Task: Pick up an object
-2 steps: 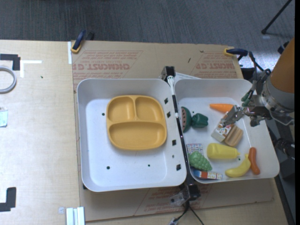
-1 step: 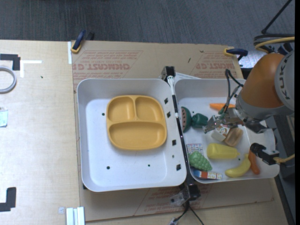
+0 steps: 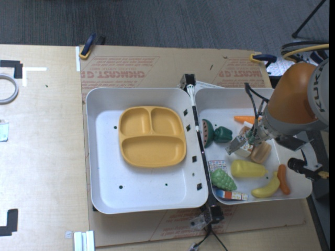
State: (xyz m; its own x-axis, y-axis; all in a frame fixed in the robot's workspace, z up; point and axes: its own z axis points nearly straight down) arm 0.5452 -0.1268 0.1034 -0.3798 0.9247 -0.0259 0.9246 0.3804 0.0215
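Note:
My gripper (image 3: 238, 145) hangs low over the middle of the right bin (image 3: 298, 195), the arm reaching in from the right. Just to its right lies a tan bread-like piece (image 3: 261, 152), close against the gripper's body. Around it lie a dark green pepper (image 3: 222, 134), a watermelon slice (image 3: 208, 131), an orange carrot (image 3: 244, 120), a yellow fruit (image 3: 248, 169), a banana (image 3: 267, 187), a red sausage (image 3: 283, 178), a green bunch (image 3: 223, 180) and a small tube (image 3: 233, 195). I see nothing held by the gripper.
The left bin (image 3: 104, 182) holds a yellow divided plate (image 3: 152, 136). A small printed card (image 3: 216, 166) lies by the divider between the bins. Cardboard (image 3: 120, 69) covers the bench beneath the bins.

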